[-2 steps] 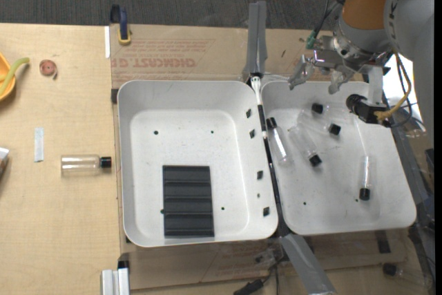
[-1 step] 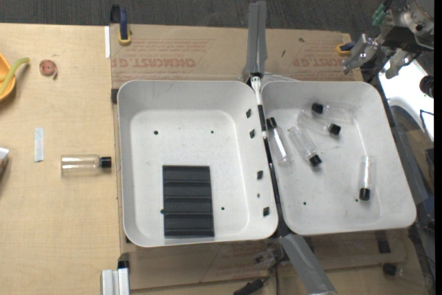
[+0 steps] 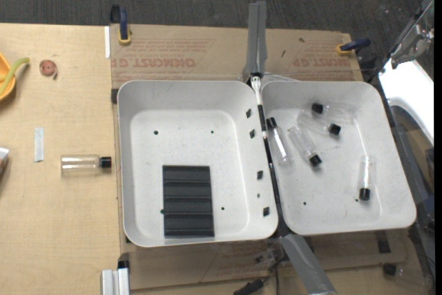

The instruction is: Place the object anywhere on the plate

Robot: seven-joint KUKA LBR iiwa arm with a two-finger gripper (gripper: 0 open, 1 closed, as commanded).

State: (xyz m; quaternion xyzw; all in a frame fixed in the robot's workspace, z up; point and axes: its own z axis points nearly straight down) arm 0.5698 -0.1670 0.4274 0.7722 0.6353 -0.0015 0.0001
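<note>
Overhead, the camera view takes in 2 white bins side by side on a sheet of brown cardboard (image 3: 186, 55) that lies on the wooden bench (image 3: 55, 217).

The left bin (image 3: 131, 121) holds the plate (image 3: 187, 201), a black ribbed rectangle lying flat towards the bin's near edge, with nothing on it.

The right bin (image 3: 387, 148) holds 5 clear vials with black caps, all lying on their sides and well apart from the plate:
- The first vial (image 3: 277, 143) lies along the bin's left wall, cap towards the far side.
- The second vial (image 3: 304, 144) lies just beside it, slanted, with its cap towards the near side.
- The third vial (image 3: 322, 108) and the fourth vial (image 3: 340, 125) lie close together near the far part of the bin.
- The fifth vial (image 3: 364, 179) lies alone towards the right wall, cap nearest the camera.

A grey bar (image 3: 257, 38) runs away from the gap between the bins.

On the bare bench left of the bins lies a sixth vial (image 3: 83, 163), cap pointing at the left bin. Farther left are a small white strip (image 3: 39, 145), a reddish disc (image 3: 47, 68) and a yellow object (image 3: 7, 76) cut by the edge.

As for the gripper, I cannot tell how far it is open or whether it holds anything.
</note>
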